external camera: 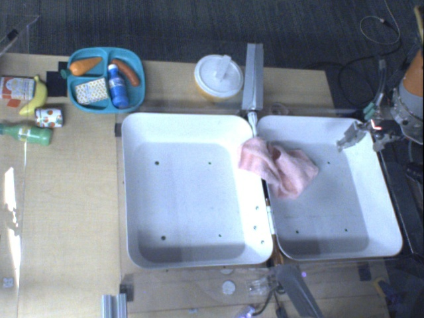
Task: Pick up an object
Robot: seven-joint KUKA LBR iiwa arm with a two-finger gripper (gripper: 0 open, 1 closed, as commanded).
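Pink cloth (278, 166) draped over divider btwn bins; hand (351, 136) well apart.

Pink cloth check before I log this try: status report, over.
Gripper at right bin's far right edge, holding nothing. Pink cloth draped over divider between bins. Nothing between them.

Arm (412, 91) at right edge; gripper (351, 136) extended leftward, low.

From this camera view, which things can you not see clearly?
- Gripper: too small and blurred to tell how it stands.
- Arm: cut off by the right edge.
- Pink cloth: its folds hide what lies under it.
- Small can: label too small to read.
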